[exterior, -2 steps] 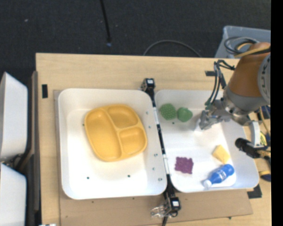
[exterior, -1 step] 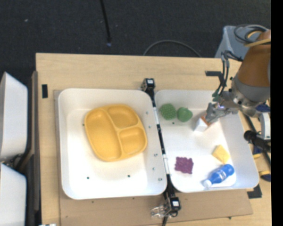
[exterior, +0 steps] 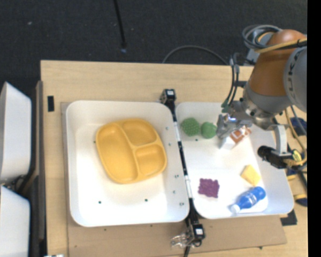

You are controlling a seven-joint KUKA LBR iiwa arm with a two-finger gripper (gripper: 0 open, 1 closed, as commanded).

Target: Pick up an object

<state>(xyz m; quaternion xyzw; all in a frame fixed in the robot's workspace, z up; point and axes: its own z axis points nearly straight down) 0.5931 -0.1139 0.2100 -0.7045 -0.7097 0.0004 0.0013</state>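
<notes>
- The bench [exterior: 53, 84] carries two shallow white bins side by side, so there is one place to pick from and another to drop into, as I read it.
- The left bin [exterior: 80, 197] holds a yellow divided plate [exterior: 131, 150], lying flat near the middle and a little askew. Nothing else is in there with it.
- The right bin [exterior: 267, 202] has the small, graspable things, scattered loosely and mostly apart, which leaves room to come down on them one at a time.
- Toward its far left corner sit two green balls [exterior: 199, 128], touching each other.
- Nearer the front lies a purple knobbly piece [exterior: 208, 187], on its own.
- The gripper [exterior: 228, 134] hangs low over the far part of this bin, just right of the green balls, with a small orange-and-white object [exterior: 239, 136] right beside it. That one looks like the likely target. I cannot tell whether the jaws are apart or closed, nor whether they have anything.
- Further right, a yellow wedge [exterior: 250, 174] lies near the bin's right side.
- A blue bottle [exterior: 249, 199] lies on its side just in front of it, at the front rim.
</notes>
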